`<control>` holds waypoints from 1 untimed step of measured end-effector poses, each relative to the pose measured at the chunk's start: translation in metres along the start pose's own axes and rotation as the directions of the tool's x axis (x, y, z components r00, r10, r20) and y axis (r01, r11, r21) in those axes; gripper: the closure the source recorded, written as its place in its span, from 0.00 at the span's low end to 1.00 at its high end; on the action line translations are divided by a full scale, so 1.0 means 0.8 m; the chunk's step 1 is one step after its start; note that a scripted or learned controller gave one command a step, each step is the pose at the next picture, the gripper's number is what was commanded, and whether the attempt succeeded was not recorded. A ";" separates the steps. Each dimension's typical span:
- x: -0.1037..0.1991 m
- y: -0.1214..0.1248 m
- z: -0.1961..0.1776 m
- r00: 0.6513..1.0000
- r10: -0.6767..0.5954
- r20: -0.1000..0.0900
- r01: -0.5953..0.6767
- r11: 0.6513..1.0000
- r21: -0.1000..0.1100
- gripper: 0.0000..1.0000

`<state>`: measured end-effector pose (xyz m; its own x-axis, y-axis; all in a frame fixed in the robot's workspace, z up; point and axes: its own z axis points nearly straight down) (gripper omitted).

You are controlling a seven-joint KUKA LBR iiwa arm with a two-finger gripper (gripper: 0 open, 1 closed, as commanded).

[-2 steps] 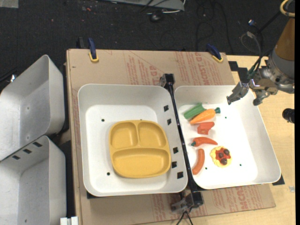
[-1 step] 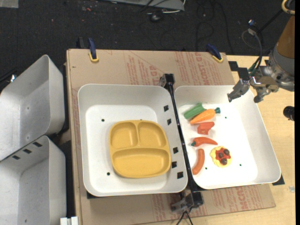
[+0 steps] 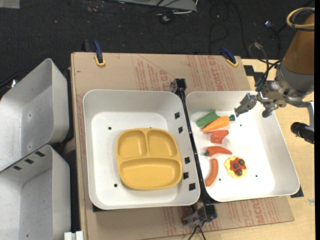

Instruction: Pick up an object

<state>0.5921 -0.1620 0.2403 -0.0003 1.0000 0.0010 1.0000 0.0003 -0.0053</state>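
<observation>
From above, the tabletop (image 3: 130, 66) shows as a brown cardboard sheet carrying two shallow white bins side by side. The left bin (image 3: 97, 109) holds a yellow divided plate (image 3: 149, 159), lying flat near the bin's middle with its three compartments facing up. The right bin (image 3: 270, 149) holds a cluster of toy foods toward its left half: a green piece (image 3: 205, 118) lies at a slant just beside an orange carrot (image 3: 218, 123), the two touching or nearly so; below them sits a small red piece (image 3: 220, 136), then a red chili pepper (image 3: 218, 151) lying crosswise, and under that an orange-red sausage (image 3: 212, 171) set almost upright along the bin's left side. To the right of the sausage, a little apart, rests a round yellow pizza-like piece with dark and red toppings (image 3: 236, 166). The arm (image 3: 300, 59) enters from the right, its orange band above the grey wrist, and the pincer (image 3: 256, 105) hangs over the upper right part of the right bin, near its back rim. Its two fingers stand apart, one dark fingertip (image 3: 245, 105) pointing toward the carrot's leafy end but not touching it, and nothing lies between them. Two spare white bins (image 3: 30, 109) sit off the tabletop at far left.
</observation>
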 end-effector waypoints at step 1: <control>0.000 0.001 0.054 1.000 0.001 0.000 -0.001 1.000 0.000 0.00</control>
<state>0.5928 -0.1624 0.1968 0.0009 1.0000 0.0008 1.0000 -0.0009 -0.0052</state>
